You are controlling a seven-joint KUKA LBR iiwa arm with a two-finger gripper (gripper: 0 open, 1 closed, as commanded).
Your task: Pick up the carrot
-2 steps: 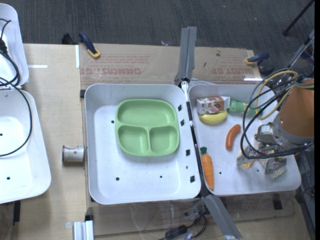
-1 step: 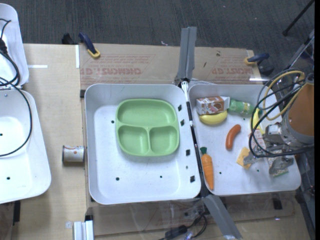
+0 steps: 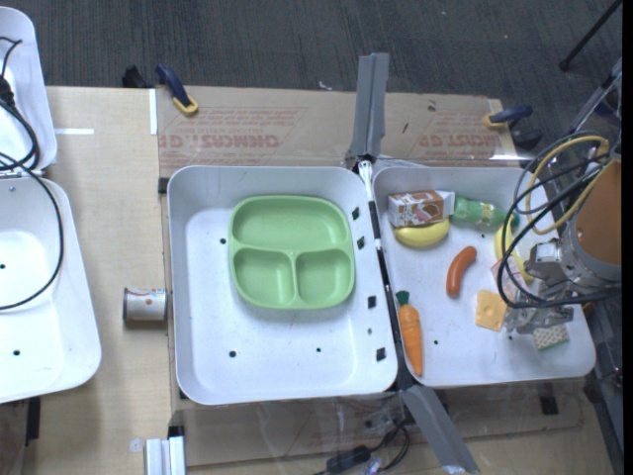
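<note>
Orange carrot [image 3: 410, 336] lay lengthwise along right bin's [image 3: 495, 372] left wall, well left of jaws [image 3: 537, 317]; jaw state indiscernible.

Dark grey carpet [image 3: 297, 18] lies beyond the pale wooden bench [image 3: 119, 216]. A sheet of brown cardboard [image 3: 287, 127] covers its far side, held by blue clamps [image 3: 176, 88].
</note>
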